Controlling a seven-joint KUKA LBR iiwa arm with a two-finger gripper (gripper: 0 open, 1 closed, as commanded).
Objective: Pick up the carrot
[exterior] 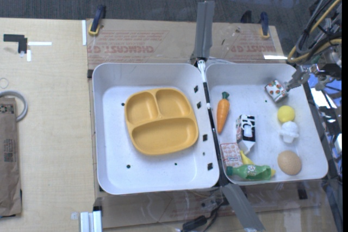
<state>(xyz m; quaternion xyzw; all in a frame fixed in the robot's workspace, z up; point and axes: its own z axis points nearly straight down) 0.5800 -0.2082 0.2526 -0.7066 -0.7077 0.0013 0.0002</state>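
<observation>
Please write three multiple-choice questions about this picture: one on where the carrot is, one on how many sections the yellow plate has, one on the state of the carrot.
1. The carrot lies in:
A. the right bin
B. the left bin
C. the plate

2. The yellow plate has how many compartments?
A. one
B. three
C. five

3. The carrot is:
A. lifted by the hand
B. standing on the plate
C. lying on the bin floor

Answers: 1 A, it lies near the right bin's left wall. 2 B, two small sections above one large. 3 C, it lies flat with nothing gripping it.

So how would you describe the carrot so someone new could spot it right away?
Look in the right bin, along its left wall beside the divider. The carrot lies there lengthwise, left of the black-and-white carton. It is the bin's only orange, tapered item with a green top.
</observation>
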